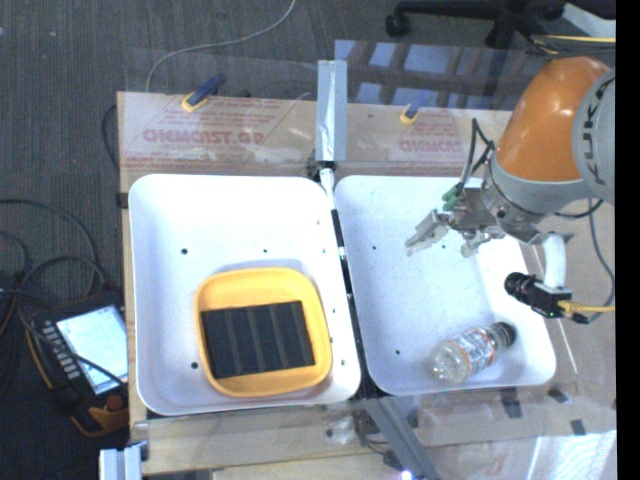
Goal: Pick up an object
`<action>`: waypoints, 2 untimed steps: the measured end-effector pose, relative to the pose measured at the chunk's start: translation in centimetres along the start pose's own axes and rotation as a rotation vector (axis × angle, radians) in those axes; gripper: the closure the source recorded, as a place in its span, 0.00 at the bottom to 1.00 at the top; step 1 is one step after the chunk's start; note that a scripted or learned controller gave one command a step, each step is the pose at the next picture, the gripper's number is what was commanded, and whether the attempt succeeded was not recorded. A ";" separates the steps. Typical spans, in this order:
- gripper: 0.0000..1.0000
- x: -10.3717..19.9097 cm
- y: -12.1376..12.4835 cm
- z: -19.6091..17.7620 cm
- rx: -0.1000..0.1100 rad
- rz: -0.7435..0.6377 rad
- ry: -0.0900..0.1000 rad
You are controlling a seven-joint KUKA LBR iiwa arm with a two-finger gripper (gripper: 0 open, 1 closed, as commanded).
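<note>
Camera view, looking down at a slant on two white bins side by side on the worktop (140, 128). In the right bin (400, 353): clear plastic bottle (468, 352) with dark cap, lying on its side near the front right corner. Above that bin's middle: tool (440, 230), fingers seemingly spread apart, nothing between them, well apart from the bottle. In the left bin (170, 218): yellow tray (263, 331) with dark ribbed inset, toward the front.

Office chair base (470, 13), tablet (88, 343), cables (40, 268)
</note>
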State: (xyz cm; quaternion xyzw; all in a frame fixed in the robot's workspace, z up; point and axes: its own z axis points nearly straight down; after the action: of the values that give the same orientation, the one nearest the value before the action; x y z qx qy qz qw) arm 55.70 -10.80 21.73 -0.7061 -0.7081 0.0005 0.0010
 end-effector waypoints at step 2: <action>0.00 -8.4 -7.3 -3.9 -0.002 -0.096 -0.001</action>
State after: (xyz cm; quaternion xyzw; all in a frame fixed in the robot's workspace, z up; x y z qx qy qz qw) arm 48.44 -19.20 25.64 -0.6715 -0.7410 0.0000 -0.0002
